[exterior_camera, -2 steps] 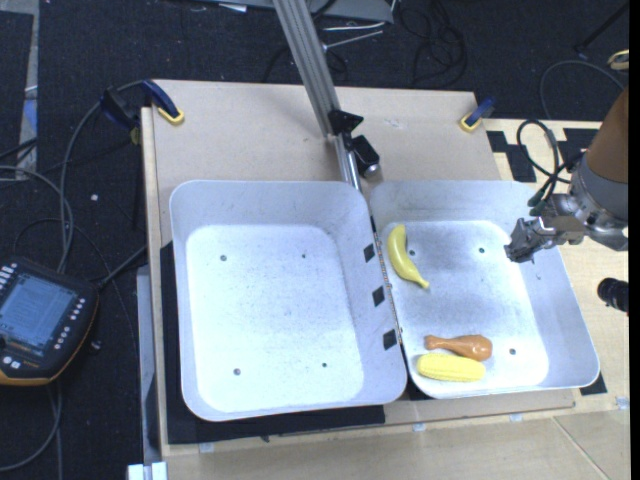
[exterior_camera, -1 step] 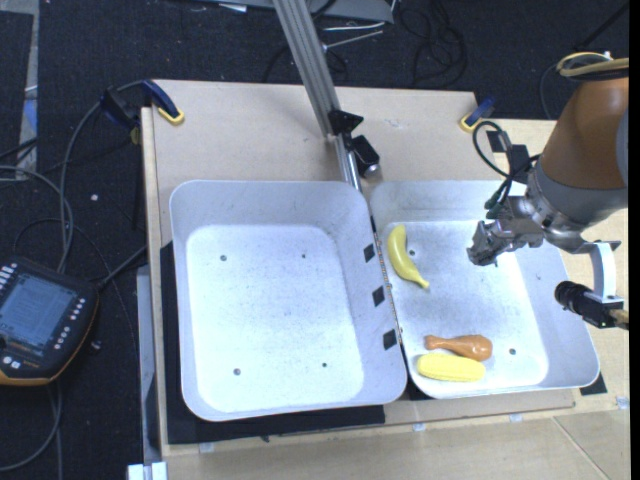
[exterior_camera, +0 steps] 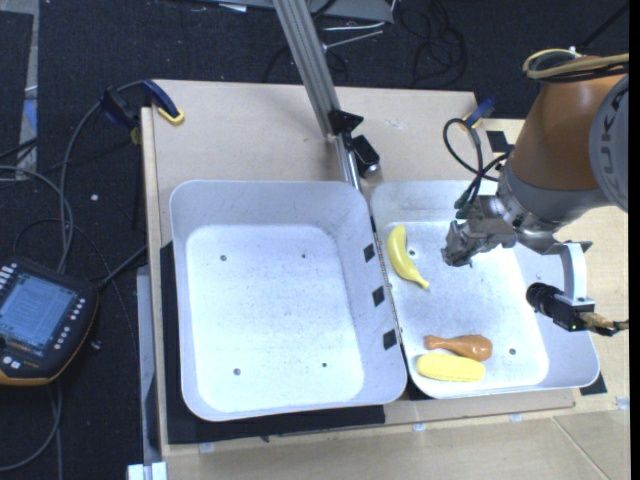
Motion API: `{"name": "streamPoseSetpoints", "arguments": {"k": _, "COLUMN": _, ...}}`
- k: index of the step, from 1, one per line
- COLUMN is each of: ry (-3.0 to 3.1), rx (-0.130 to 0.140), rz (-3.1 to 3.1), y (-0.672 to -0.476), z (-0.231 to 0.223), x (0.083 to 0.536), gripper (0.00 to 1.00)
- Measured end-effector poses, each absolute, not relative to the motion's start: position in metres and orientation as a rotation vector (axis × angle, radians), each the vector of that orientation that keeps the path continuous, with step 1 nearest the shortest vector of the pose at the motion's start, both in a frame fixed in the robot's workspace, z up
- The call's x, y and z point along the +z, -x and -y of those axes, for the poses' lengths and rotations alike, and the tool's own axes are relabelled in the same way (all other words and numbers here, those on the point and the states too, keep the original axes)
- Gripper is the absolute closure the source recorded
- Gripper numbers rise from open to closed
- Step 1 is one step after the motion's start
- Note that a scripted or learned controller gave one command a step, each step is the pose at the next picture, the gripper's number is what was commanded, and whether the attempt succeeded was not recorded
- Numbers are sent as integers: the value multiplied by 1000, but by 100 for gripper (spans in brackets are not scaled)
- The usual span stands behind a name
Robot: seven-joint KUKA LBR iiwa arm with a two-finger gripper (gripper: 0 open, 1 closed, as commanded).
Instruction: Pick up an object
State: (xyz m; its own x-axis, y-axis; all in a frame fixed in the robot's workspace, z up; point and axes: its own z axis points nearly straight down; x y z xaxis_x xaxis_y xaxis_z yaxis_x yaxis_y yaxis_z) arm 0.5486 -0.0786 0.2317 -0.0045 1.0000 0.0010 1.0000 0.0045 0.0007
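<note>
Over the right bin (exterior_camera: 560, 368) I see the arm (exterior_camera: 575, 138) reaching in, its upper part cut off by the frame's right edge, and the gripper (exterior_camera: 458, 248) hanging just right of the banana (exterior_camera: 404, 256); whether its pincer is wide or narrow I cannot tell. Near the front wall lie a yellow lemon-like piece (exterior_camera: 450, 368) and a small brown drumstick (exterior_camera: 460, 345), touching.

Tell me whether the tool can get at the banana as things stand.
Probably yes. The tool hangs over the right bin, just right of the banana, which lies bare on the bin floor apart from the drumstick, with nothing between them.
</note>
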Motion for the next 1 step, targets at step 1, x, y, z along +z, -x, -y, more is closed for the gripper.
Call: {"name": "streamPoseSetpoints", "arguments": {"k": 1, "ry": 2216, "rx": 0, "rz": 2225, "y": -542, "z": 32, "x": 223, "gripper": 100}}
